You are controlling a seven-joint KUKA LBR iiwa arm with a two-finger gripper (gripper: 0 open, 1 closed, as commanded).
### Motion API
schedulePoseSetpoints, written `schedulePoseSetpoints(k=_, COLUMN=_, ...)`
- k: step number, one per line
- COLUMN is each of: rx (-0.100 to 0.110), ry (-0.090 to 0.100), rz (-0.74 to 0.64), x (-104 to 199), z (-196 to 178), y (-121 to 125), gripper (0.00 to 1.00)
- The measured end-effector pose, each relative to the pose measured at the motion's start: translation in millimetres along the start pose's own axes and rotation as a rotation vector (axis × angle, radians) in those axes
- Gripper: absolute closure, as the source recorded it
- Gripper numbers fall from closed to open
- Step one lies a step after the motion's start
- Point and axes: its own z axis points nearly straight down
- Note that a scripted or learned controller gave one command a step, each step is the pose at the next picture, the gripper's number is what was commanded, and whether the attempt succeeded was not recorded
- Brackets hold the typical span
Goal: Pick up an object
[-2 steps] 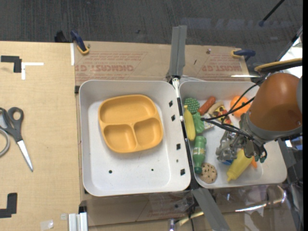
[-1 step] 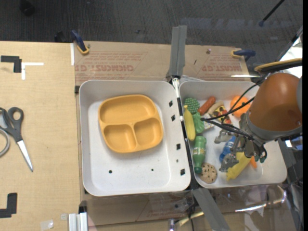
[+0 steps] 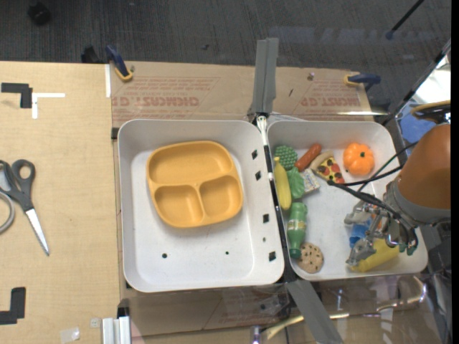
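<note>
My gripper (image 3: 367, 229) is low in the right bin (image 3: 337, 131), near its front right corner. It hovers over a blue object (image 3: 356, 237) and a yellow wedge (image 3: 378, 258), both partly hidden by it. Whether it touches either one I cannot tell. Other toys lie in the same bin: an orange (image 3: 358, 158), a pizza slice (image 3: 328, 169), a red sausage (image 3: 309, 156), a yellow banana (image 3: 282, 185), a green bottle (image 3: 296, 228) and a cookie (image 3: 310, 257).
The left bin (image 3: 136, 264) holds a yellow divided plate (image 3: 194, 183). Scissors (image 3: 26, 199) lie on the bench at far left. The arm's orange body (image 3: 430, 170) and cables stand over the right bin's right edge.
</note>
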Motion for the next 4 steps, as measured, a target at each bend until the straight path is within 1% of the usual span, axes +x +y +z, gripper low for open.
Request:
schedulePoseSetpoints(k=1, rx=0.0, ry=-0.004, rz=-0.002, x=-1.8, z=-9.4, y=0.6, gripper=1.0)
schedulePoseSetpoints(k=2, rx=0.0, ry=-0.028, rz=-0.003, x=-8.5, z=-15.0, y=1.4, gripper=0.0)
schedulePoseSetpoints(k=3, rx=-0.003, ry=-0.028, rz=0.101, x=-11.9, z=-6.7, y=-11.9, gripper=0.0)
schedulePoseSetpoints(k=4, rx=-0.003, ry=-0.025, rz=0.152, x=-11.5, z=-6.4, y=-14.2, gripper=0.0)
